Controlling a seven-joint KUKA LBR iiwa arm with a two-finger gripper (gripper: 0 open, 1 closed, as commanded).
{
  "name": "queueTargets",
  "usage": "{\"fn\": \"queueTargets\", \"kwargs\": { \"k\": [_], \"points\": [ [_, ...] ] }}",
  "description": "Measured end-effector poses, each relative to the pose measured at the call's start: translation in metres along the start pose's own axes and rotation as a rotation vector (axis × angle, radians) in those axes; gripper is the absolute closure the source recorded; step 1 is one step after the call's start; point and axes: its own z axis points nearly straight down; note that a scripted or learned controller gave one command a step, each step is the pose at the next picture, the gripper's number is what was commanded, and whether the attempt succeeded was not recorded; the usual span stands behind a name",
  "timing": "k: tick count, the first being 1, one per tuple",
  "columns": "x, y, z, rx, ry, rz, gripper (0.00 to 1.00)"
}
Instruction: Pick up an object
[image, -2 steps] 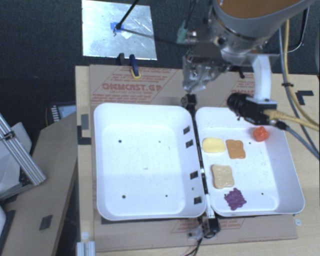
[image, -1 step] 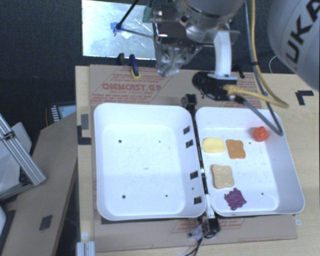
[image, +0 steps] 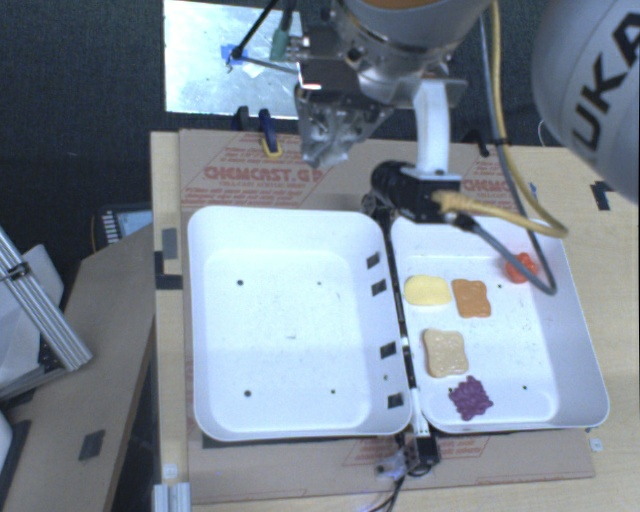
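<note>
The right bin (image: 575, 350) holds several small items: a yellow piece (image: 427, 291), an orange piece (image: 471, 298), a beige toast-like slice (image: 446, 352), a purple grape cluster (image: 469, 397) and a red-orange item (image: 520, 267) partly behind a grey cable. My gripper (image: 322, 148) hangs high over the bench's far edge, beyond the back rim of the left bin (image: 200, 330). It is well apart from every item, and I see nothing in it.
Yellow and grey cables (image: 500, 222) drape across the back of the right bin. A divider with black clips (image: 385, 290) separates the two bins. Cardboard (image: 240, 170) lies under both bins, and a metal frame (image: 40, 310) stands at the left.
</note>
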Motion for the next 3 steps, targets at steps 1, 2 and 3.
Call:
{"fn": "queueTargets", "kwargs": {
  "k": [1, 2, 3],
  "points": [
    [-0.001, 0.001, -0.012, -0.003, 0.001, 0.000, 1.00],
    [-0.001, 0.008, 0.001, 0.001, -0.002, 0.004, 1.00],
    [-0.123, -0.043, 0.045, 0.003, -0.005, 0.017, 1.00]
  ]
}}
